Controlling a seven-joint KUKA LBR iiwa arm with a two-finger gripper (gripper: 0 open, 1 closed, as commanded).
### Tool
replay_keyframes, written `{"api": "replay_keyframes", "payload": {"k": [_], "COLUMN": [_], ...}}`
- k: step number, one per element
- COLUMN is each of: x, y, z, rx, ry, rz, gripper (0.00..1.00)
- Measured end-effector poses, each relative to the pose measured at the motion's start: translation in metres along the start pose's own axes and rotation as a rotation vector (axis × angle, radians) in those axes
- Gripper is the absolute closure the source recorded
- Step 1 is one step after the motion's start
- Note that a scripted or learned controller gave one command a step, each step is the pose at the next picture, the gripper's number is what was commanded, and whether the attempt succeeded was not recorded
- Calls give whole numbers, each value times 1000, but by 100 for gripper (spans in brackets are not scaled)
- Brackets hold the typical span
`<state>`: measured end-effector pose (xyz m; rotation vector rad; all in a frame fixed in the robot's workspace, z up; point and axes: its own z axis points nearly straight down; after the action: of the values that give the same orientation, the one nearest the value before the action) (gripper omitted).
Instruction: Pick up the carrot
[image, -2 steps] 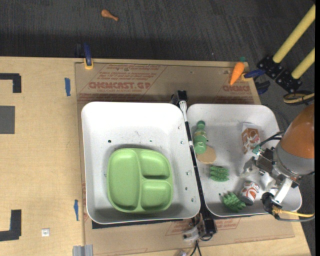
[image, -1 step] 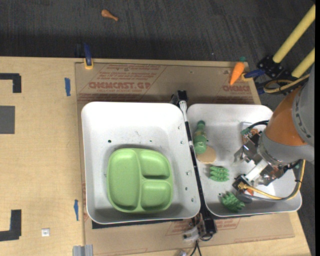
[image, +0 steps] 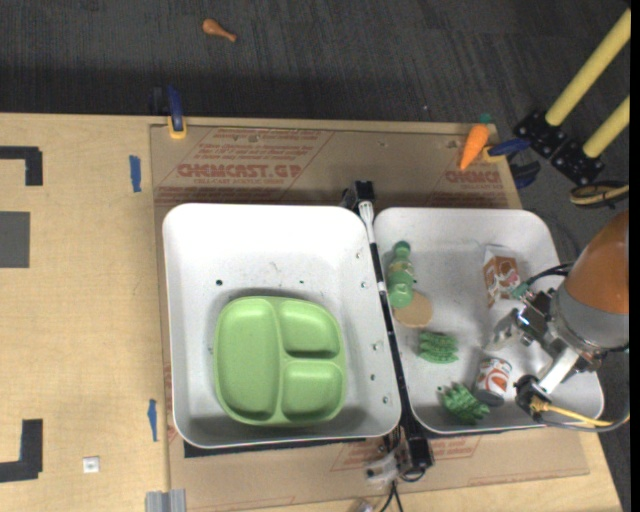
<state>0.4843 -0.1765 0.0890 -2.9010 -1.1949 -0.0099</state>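
While the arm reaches in from the right side of the camera view, its gripper hangs low over the right bin, near that bin's right wall; whether it is released or clenched cannot be told at this slant. Nothing can be seen held in it.

The carrot lies outside both bins, on the bench well beyond the gripper toward the far edge, just past the right bin's far rim, small and orange with a green top. It is well apart from the gripper.

Close to the gripper on its near side stands a small white-and-red can, and a white-and-red packet lies just on its far side. Farther to the gripper's left, inside the same bin, lie a green bottle, a tan round piece and 2 leafy green pieces.

Well left of the gripper, the left bin holds a green divided plate with 3 compartments. A second small orange piece lies on the dark floor far beyond the bench.
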Motion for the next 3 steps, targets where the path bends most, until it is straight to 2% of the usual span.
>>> {"api": "replay_keyframes", "payload": {"k": [1,2,3], "x": [55,32,50], "y": [-63,-35,-54], "z": [-13,-1,-1], "rx": [2,0,-15], "ry": [-7,3,-7], "rz": [194,-361,-113], "gripper": [0,0,0]}}
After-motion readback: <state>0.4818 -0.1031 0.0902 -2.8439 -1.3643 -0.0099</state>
